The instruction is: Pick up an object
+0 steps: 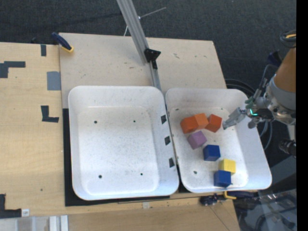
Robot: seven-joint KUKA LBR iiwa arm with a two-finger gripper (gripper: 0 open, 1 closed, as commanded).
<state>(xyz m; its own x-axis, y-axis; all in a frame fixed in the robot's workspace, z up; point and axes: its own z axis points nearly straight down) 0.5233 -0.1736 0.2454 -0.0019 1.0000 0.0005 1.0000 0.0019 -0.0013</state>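
Where claw (241, 118) blurs, orange block (213, 123) sits beside.

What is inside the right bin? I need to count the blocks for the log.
The right bin holds three orange blocks, one purple, two blue, one yellow. Anything under them is covered.

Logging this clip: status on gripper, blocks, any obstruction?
Gripper open above right bin, holding nothing. Nearest orange block unlifted, crowded by a second orange block. Path otherwise clear.
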